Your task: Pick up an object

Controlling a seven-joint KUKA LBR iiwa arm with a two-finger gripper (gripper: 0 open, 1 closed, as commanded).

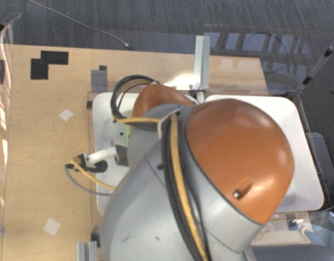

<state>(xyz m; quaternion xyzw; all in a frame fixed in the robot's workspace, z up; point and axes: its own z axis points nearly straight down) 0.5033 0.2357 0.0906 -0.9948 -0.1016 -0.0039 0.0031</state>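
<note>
Arm: we are watching the arm [210,173] leaning across both bins, its wrist end hanging over the left-hand bin [101,113].
End effector: we are failing to tell how wide the end effector [121,151] is standing, or whether it is gripping anything.
Object: we are finding no object on the bare parts of the left-hand bin or the right-hand bin [303,145]; we are guessing any candidate is lying under the arm.
Progress: we are judging the pick unconfirmed, with grasping and lifting remaining.
</note>
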